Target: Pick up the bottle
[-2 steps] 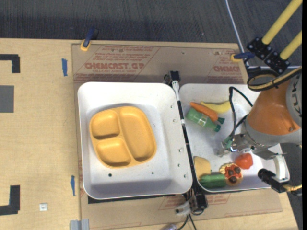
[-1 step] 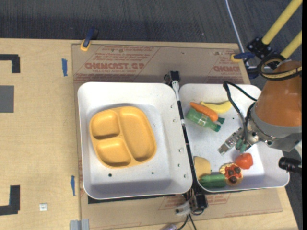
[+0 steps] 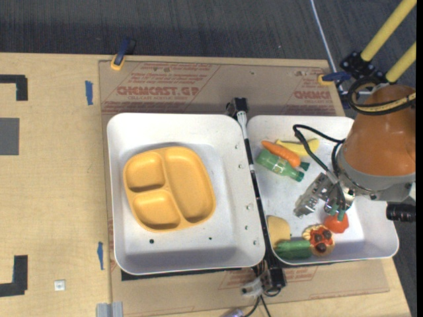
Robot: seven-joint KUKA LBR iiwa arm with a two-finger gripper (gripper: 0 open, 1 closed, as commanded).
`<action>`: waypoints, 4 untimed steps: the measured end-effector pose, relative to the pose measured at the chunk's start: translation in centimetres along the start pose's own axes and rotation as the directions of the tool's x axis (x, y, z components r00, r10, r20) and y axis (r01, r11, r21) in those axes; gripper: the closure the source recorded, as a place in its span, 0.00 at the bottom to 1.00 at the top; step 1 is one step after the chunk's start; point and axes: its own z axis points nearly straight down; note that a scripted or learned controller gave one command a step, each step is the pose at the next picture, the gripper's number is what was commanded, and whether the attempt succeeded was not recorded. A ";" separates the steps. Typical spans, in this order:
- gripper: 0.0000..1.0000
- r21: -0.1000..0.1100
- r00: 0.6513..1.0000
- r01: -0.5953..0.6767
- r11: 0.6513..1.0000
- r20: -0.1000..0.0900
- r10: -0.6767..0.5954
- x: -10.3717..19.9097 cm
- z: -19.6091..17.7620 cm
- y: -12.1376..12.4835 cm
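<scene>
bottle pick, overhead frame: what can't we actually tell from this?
- Hand in the camera view: small and blurred, so open or shut is unreadable.
- Green bottle: an orange carrot lies across its top edge.
- Right bin: the arm's orange band hides its right side.
- Toys at the bin's front, near: too small to identify.

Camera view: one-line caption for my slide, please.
Tool hovers in the right bin beside the green bottle; yellow tray sits in the left bin.

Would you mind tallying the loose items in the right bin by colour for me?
Green: 2, the bottle and a cucumber
Orange or red: 3, a carrot, a tomato, a flower-shaped toy
Yellow or tan: 2, a banana, a potato
Total: 7
</scene>
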 end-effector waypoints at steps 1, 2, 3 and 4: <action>1.00 0.000 0.950 0.313 0.950 -0.001 -0.313 3.6 0.0 4.8; 1.00 -0.001 0.767 0.641 0.767 0.001 -0.641 5.7 0.0 7.6; 1.00 0.000 0.367 0.930 0.367 0.003 -0.930 5.6 0.0 8.6; 1.00 0.001 0.146 0.989 0.146 0.000 -0.989 4.6 6.6 16.6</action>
